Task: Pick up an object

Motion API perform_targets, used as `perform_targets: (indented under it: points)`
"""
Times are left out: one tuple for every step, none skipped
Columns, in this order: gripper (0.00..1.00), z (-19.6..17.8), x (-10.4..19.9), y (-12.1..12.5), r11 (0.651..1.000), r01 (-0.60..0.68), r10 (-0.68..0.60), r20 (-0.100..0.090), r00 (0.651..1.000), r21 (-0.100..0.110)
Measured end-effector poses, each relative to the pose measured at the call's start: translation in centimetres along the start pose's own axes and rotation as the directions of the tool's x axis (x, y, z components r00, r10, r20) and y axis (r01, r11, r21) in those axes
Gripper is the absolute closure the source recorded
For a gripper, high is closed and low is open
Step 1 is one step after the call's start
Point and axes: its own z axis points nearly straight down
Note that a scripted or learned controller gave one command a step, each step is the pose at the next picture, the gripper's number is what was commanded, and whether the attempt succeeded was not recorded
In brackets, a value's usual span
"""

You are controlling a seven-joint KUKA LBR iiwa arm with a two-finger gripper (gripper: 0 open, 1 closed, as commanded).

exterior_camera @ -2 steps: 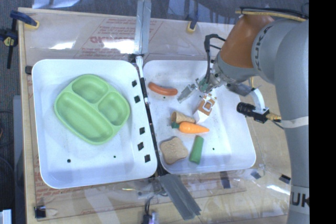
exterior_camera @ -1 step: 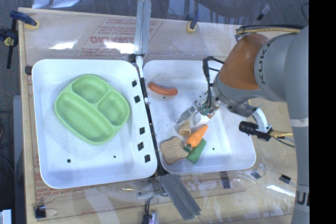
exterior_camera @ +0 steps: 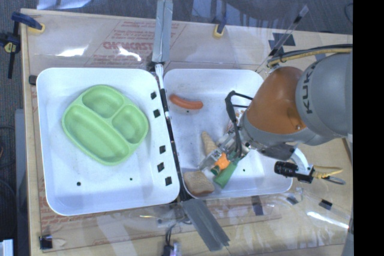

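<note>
Bread slice point(exterior_camera: 198, 182) lies beside the hand point(exterior_camera: 223, 160), grip unclear; arm point(exterior_camera: 324, 99) reads "KU".

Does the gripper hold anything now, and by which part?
Cannot tell. The gripper is down among the carrot and other items, but the fingers are unclear.
</note>
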Motion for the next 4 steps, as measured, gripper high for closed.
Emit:
perform_targets:
  points:
    - [1.0, -1.0, -0.2, 0.0, 1.0, 0.003, -0.003, 0.001, 1.0, -0.001]
    - [1.0, -17.0, -0.9, 5.5, 1.0, -0.016, 0.016, 0.004, 1.0, -0.001]
    - [1.0, -13.7, 3.7, 0.3, 0.993, 0.117, -0.117, 0.0, 0.993, 0.001]
    - [1.0, -15.6, -2.1, 2.2, 0.989, -0.148, 0.148, 0.004, 0.989, -0.001]
